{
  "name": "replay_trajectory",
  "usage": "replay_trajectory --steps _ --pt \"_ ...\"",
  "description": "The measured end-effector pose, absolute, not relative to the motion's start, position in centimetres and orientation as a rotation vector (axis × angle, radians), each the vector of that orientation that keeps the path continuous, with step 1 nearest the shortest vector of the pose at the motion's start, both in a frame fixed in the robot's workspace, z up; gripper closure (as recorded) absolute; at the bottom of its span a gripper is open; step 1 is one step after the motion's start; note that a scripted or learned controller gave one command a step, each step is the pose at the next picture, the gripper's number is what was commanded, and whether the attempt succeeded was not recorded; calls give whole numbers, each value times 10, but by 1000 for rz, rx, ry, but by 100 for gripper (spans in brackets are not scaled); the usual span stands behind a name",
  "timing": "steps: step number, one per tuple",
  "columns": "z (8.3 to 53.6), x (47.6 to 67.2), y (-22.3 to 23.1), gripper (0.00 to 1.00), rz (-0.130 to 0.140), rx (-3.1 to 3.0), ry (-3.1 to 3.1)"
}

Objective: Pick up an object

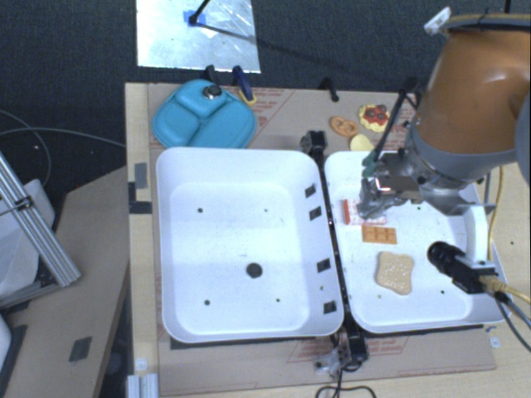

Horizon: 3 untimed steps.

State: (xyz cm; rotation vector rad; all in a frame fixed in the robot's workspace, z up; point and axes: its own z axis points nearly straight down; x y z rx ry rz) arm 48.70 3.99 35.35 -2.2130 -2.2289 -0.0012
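Note:
My gripper hangs low over the upper left part of the right bin, under the grey and orange wrist. Directly below it lies a small red and white packet, partly hidden by the gripper. An orange square cracker rests just in front of the gripper. A tan toast slice lies further forward in the same bin. In the left bin sits a small dark disc.
Behind the bins a blue lidded tray rests on the bench. Toy foods lie behind the right bin: a biscuit, a pizza piece and a pale lump. A silver sheet lies further back.

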Motion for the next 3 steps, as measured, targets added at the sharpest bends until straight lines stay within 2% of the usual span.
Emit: replay_trajectory --steps 1,2,3 --pt "281 486 3 100 7 -2223 -2217" --pt "263 486 83 100 -2 -2207 -2232" --pt "263 487 70 100 -2 -2221 -2222"
